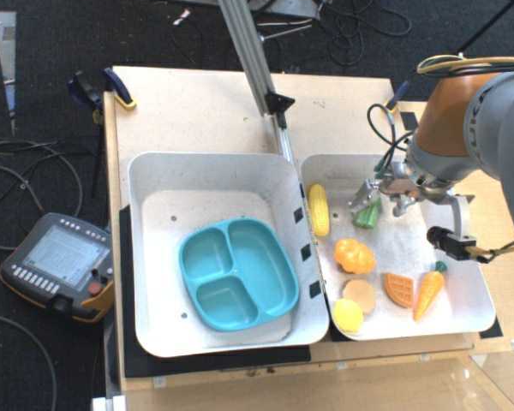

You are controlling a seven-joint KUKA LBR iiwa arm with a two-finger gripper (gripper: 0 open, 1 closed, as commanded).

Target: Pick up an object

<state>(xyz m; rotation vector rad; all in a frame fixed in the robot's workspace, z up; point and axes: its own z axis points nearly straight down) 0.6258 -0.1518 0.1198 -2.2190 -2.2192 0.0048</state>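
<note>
Gripper (379,197): hanging low in the right bin (471,315), fingers closed on a green toy vegetable (367,215), which shows between the metal fingers and pokes out below them.
Arm (463,118): grey with an orange band, running off to the right of the gripper.
Corn cob (319,210): yellow, left of the gripper, lying along the bin's left wall.
Orange pepper (354,255): just below the gripper, apart from it.
Tan round piece (359,295): further below, touching a yellow lemon (348,316) at the bin's near edge.
Waffle-textured orange slice (398,288): below and a little right of the gripper.
Carrot (427,293): just right of the slice, green tip upward.
Left bin (146,229): well left of the gripper, holding a blue three-compartment tray (237,274).
Table (197,110): pale wood, carrying both bins.
Teach pendant (58,266): on the floor, far left.
</note>
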